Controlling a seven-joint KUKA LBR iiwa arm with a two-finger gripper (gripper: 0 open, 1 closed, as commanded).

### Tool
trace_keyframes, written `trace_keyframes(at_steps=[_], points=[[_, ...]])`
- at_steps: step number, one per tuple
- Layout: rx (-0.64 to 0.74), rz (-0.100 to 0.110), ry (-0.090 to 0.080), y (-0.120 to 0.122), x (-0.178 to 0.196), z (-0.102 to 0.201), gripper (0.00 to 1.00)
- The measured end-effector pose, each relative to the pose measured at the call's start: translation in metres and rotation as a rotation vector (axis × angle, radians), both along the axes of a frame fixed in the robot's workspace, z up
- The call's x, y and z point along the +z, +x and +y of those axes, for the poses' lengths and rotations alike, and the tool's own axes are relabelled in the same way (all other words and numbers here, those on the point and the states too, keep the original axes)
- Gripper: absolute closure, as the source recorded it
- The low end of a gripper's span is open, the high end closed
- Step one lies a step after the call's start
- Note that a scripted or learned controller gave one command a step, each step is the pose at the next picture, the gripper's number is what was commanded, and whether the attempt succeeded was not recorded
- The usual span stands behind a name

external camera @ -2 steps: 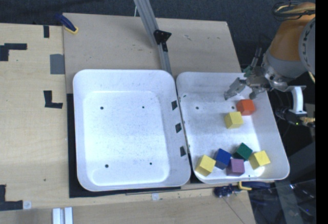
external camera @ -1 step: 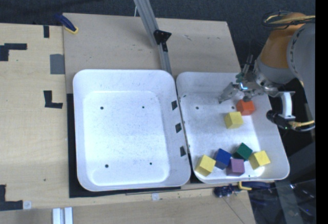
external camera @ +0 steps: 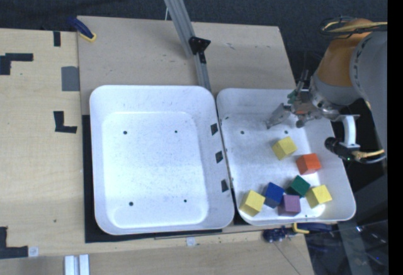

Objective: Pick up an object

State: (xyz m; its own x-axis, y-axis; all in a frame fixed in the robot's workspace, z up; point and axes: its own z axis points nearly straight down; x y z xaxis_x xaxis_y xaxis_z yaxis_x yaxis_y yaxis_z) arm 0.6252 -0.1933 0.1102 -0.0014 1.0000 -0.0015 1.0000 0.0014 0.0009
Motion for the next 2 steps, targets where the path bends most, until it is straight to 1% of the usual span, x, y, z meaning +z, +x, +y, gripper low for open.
trace_keyframes(at_steps=[1, 2], points=[[0.001, 0.002, -0.001, 0.0, 0.008, 0.0, 1.0], [0.0, -0.002, 0.001, 0.0, 0.05, 0.002, 1.0]])
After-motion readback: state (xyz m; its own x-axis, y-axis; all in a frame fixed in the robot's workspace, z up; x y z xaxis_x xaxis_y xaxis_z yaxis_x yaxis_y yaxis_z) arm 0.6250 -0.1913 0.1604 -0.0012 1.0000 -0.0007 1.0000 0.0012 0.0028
